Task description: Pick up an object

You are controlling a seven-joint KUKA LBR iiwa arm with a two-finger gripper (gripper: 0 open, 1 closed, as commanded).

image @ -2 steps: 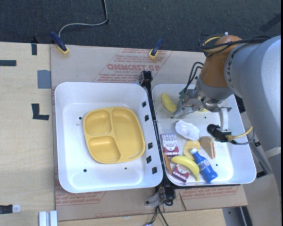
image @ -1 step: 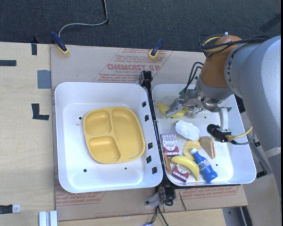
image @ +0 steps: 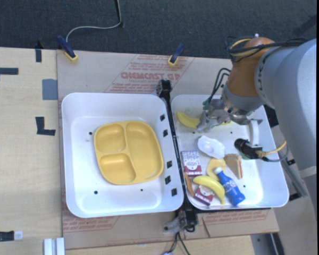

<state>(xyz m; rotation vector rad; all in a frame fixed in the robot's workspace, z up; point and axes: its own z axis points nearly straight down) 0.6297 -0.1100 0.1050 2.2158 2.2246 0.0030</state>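
**Yellow curved piece point(image: 188, 120) lying just beside the gripper point(image: 207, 122) in the right bin**

The yellow curved piece is being seen at about 10 o'clock within the right bin point(image: 277, 191), close to the divider between the two bins. The gripper is being lowered into that same bin from the 3 o'clock side, and its tip is being kept just at the 3 o'clock side of the piece. Whether contact is being made cannot be told. How far the gripper is being opened cannot be told either, as its tip is small and blurred against the white floor. Nothing is being seen held in it.

Toward 6 o'clock from the gripper, a white lump point(image: 211, 146) is being left near the bin's centre. Further toward 6 o'clock, a red-and-white carton point(image: 190, 162) is being rested beside the divider. A tan wedge point(image: 234, 165) is being shown at the carton's 3 o'clock. A whole banana point(image: 210, 186) is being laid at the bin's 6 o'clock edge, with a blue bottle point(image: 231, 187) touching it on its 3 o'clock side.

In the left bin point(image: 69, 142), a yellow divided plate point(image: 128, 152) is being kept at the centre, well apart from the gripper.
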